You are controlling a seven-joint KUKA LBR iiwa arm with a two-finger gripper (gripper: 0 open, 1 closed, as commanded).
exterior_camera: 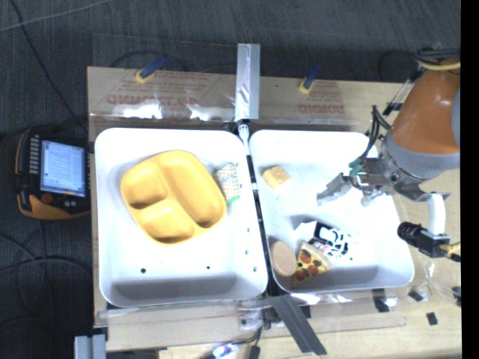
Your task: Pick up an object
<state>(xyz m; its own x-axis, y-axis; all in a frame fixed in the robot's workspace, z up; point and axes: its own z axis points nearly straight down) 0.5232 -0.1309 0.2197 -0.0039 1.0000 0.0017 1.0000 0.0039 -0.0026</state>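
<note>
From my console I see the arm (423,126) reaching in from the right, its gripper (350,188) hanging over the right bin (389,223), out toward that bin's right side. I count two fingers spread apart, one slanting left and one pointing down, with nothing between them.

In the right bin a pale yellow block (276,176) lies near the upper left corner, well apart from the gripper. Lower down I see a black-and-white object (330,240), and just beside it a pizza-slice toy (309,263) touching a brown round disc (283,258) at the bin's front left.

The left bin (120,275) holds a yellow divided tray (172,195), with a small patterned item (228,181) at the tray's right edge. A handheld pendant (52,172) sits left of the bench (105,88).
</note>
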